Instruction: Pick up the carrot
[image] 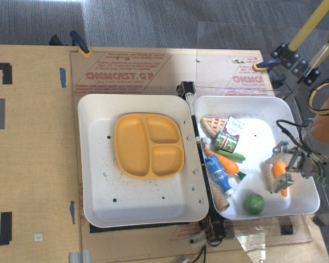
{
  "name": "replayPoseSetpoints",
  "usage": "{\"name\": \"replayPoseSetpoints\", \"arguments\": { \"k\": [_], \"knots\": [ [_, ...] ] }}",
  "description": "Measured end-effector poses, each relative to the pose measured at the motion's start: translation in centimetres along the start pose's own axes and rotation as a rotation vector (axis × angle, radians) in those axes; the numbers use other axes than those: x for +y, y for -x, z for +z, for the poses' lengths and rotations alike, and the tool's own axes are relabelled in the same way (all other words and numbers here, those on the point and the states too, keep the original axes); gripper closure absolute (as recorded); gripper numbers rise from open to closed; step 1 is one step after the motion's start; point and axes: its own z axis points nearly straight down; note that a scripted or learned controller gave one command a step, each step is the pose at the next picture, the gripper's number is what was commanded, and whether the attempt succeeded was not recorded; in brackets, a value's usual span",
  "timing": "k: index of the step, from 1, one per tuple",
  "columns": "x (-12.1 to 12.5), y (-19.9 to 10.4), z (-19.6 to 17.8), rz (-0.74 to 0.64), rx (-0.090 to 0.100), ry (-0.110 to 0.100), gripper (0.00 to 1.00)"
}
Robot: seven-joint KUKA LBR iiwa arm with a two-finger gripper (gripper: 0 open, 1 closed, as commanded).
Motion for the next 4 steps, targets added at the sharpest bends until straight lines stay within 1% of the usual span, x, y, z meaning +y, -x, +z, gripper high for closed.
{"name": "replayPoseSetpoints", "arguments": {
  "k": [1, 2, 3, 4],
  "knots": [
    [0.3, 1.3, 0.0, 0.25, 0.0, 0.0, 0.0],
    [-0.1, -1.4, 0.0, 0.356, -0.001, 0.002, 0.0],
    [-0.2, -2.9, 0.0, 0.499, -0.001, 0.006, 0.0],
    [5.7, -4.2, -0.1, 0.569, -0.003, 0.001, 0.0]
  ]
}}
